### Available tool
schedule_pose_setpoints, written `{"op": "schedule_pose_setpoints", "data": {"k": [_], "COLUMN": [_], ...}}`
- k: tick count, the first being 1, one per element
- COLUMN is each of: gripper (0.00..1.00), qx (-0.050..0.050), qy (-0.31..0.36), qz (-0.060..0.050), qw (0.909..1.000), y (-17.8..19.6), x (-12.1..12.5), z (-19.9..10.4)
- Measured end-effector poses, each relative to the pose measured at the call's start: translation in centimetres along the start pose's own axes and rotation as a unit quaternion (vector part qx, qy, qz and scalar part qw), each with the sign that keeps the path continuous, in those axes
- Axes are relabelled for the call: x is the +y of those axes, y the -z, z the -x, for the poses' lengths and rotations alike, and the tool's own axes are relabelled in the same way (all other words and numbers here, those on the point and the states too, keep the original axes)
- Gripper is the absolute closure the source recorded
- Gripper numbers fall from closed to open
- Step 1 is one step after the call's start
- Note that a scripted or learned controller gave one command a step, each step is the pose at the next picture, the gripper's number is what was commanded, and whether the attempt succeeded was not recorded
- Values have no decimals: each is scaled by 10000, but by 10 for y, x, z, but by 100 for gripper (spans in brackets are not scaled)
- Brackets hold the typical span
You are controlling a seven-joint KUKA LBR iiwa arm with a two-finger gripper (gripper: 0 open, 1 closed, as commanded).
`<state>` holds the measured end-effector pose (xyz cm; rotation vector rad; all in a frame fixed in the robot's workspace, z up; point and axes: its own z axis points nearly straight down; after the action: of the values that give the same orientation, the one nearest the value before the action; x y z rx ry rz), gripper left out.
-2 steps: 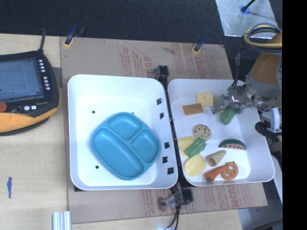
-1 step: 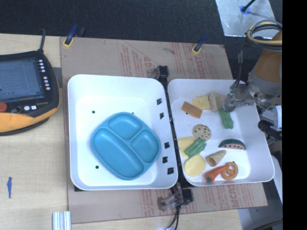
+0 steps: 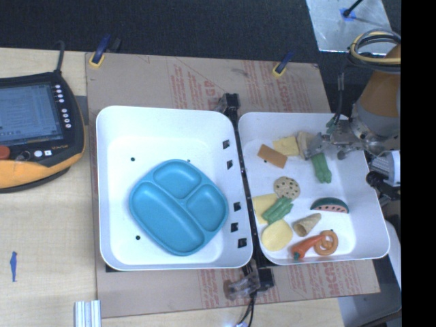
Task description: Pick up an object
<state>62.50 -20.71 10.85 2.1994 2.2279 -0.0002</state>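
Two bins sit side by side on a bench (image 3: 48, 223). The left bin (image 3: 116, 131) holds a divided plate (image 3: 178, 206). The right bin (image 3: 368, 230) holds toy foods: a cookie (image 3: 287, 187) centrally, a watermelon slice (image 3: 330, 206) to its right, a carrot (image 3: 306, 244) nearer the front. A control tablet (image 3: 34, 125) lies far left.

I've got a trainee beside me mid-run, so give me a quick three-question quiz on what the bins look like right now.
1. True or false: the blue divided plate lies in the left bin.
2. Which item lies nearest the gripper? A) watermelon slice B) green pickle C) carrot
3. Fill in: the cookie sits in the ____ bin.

Key: 1 true. 2 B: the pickle lies just below the gripper, near the far side of the right bin. 3 right.
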Motion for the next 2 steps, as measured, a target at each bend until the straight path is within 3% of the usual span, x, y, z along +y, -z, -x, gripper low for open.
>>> {"op": "schedule_pose_setpoints", "data": {"k": [1,2], "gripper": [100,0], "qx": [-7,-8], "qy": [17,24], "qz": [4,-2], "qw": [10000,10000], "y": [11,11], "x": [1,1], "z": [1,1]}}
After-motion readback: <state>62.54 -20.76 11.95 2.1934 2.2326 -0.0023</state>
